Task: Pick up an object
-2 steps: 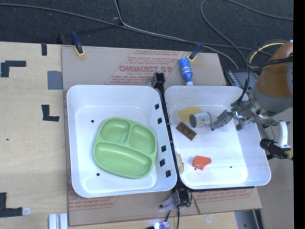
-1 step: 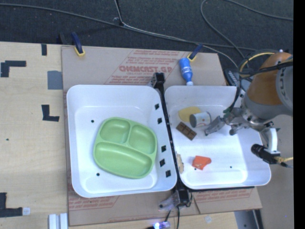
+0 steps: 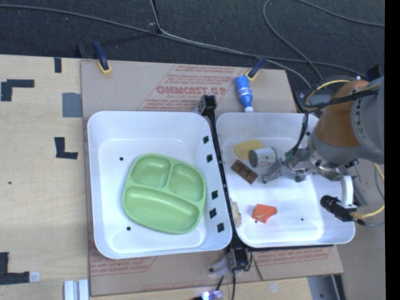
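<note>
The right bin (image 3: 312, 230) holds a yellow flat piece (image 3: 245, 147), a small grey cylinder (image 3: 262, 156) lying on its side, a brown ridged block (image 3: 244, 172) and an orange piece (image 3: 264, 212). My gripper (image 3: 275, 172) reaches in from the right and sits low in this bin. It is just right of the brown block and just below the grey cylinder, close to both. I see nothing held in it. The orange piece lies apart, nearer the front of the bin.
The left bin (image 3: 100, 167) holds a green divided plate (image 3: 165, 192). A blue and white object (image 3: 244, 92) lies on the cardboard behind the right bin. Clamps (image 3: 102, 60) hold the cardboard's back edge. Cables (image 3: 187, 39) run across the dark floor behind.
</note>
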Robot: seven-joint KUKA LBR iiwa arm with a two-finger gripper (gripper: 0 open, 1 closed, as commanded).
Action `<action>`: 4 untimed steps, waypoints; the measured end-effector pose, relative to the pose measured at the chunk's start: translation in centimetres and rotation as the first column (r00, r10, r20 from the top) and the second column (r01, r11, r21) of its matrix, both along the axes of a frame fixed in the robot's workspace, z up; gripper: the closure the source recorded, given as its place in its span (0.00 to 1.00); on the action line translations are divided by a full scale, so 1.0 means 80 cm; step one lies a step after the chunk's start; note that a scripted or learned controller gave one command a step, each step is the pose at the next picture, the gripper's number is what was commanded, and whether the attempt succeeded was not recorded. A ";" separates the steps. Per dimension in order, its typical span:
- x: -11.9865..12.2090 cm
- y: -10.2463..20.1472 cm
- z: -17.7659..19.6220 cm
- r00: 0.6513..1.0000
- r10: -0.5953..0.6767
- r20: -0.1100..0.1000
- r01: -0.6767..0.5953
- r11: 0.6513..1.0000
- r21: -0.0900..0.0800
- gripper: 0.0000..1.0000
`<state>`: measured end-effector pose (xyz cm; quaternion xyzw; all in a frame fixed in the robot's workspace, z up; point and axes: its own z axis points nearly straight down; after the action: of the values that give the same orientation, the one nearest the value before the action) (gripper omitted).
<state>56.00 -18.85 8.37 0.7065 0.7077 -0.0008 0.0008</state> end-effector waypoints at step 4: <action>0.014 -0.007 0.153 1.000 -0.001 0.001 0.001 1.000 0.002 1.00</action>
<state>57.12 -19.39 20.57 0.7067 0.7075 0.0002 0.0004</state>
